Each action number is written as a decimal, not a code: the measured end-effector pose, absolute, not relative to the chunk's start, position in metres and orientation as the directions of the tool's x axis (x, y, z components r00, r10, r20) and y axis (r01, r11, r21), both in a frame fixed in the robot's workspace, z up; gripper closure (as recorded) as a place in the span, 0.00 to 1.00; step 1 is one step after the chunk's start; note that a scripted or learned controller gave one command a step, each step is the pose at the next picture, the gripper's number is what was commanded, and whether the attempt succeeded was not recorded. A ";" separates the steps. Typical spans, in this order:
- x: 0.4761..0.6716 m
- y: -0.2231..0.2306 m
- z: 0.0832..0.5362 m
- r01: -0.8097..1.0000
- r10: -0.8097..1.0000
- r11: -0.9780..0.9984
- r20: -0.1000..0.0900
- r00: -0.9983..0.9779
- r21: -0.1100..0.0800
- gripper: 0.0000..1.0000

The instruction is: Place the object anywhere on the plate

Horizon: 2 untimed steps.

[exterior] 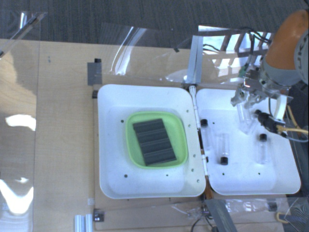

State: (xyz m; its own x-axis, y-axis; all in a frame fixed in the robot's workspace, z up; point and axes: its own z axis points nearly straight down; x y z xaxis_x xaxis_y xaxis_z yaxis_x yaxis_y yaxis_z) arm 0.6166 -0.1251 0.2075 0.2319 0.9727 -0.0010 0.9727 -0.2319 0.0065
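A dark grey ribbed block (153, 141) lies flat in the middle of the green plate (131, 146), turned slightly askew. The plate sits in the left white bin (111, 178). My gripper (245, 116) hangs over the far part of the right white bin (285, 178), well to the right of the plate and apart from the block. Above it, the grey arm with its orange band (285, 37) comes in from the upper right.
Small clear tubes with black caps lie in the right bin: one (223, 151) near the middle, one (262, 146) further right, and a black cap (203, 123) by the left wall. A metal post (195, 62) stands behind the seam between the bins.
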 end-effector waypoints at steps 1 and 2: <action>0.564 -0.051 0.184 0.994 0.994 -0.113 0.001 0.113 0.003 1.00; 0.533 0.029 0.185 0.987 0.987 0.158 0.001 -0.158 0.004 1.00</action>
